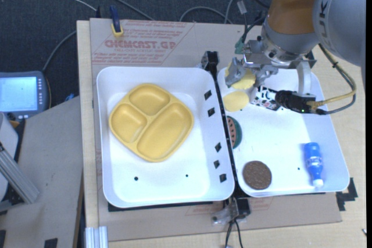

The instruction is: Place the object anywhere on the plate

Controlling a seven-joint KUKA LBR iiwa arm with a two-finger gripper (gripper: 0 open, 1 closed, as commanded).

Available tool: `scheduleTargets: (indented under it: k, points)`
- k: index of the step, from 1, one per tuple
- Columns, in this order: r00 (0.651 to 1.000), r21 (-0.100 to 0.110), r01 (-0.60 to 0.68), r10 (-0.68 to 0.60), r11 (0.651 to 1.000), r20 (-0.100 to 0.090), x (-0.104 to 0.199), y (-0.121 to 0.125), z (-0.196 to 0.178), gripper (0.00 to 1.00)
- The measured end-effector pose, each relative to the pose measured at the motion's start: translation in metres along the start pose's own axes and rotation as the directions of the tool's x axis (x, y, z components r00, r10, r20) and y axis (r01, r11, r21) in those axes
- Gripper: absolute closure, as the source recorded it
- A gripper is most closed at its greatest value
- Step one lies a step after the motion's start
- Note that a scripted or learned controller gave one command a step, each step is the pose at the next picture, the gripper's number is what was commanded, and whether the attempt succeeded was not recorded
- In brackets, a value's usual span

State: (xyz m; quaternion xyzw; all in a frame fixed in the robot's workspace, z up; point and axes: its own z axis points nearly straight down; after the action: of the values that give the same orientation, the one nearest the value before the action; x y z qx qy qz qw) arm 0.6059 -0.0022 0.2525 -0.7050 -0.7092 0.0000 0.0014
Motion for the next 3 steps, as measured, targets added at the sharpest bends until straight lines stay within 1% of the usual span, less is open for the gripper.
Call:
scheduleTargets:
  k: [1, 2, 3]
  points:
    - [1.0, 0.003, 0.001, -0.001, 1.0, -0.001, 0.058, -0.005, 0.017, 1.0]
    - [1.0, -0.003, -0.001, 0.001, 1.0, 0.001, 0.109, -0.001, 0.016, 1.0]
    - [1.0, -0.003, -0.003, 0.003, 1.0, 0.001, 0.134, 0.011, 0.025, 1.0]
